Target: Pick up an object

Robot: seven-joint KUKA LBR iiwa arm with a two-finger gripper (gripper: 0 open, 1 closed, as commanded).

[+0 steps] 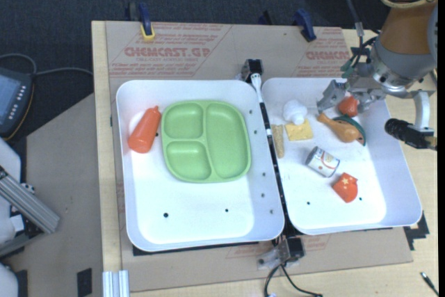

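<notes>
Two white bins sit side by side on the desk (104, 149). The left bin (139, 212) has a green plate with three parts (206, 140) in the middle of it. An orange bottle (144, 129) lies just beside the plate, near the bin's left edge. The right bin (389, 198) holds small toy foods. A white lumpy thing (295, 109) and a yellow cheese slice (300, 130) lie near the bin's left edge, toward the back. A tan stick (278, 140) lies right along that left edge. A small tin can (322, 162) lies on its side near the middle. A red strawberry (345, 187) is just in front of the can. A brown drumstick (340, 127) lies toward the back of the bin. The grey arm (407, 45) comes in from the right, over the back right corner of this bin. Its claw (348, 102) is down low, just behind the drumstick. A small red and orange thing (348, 106) sits right at the claw tips. I cannot tell how far the claw is open, or if it has hold of that thing.
</notes>
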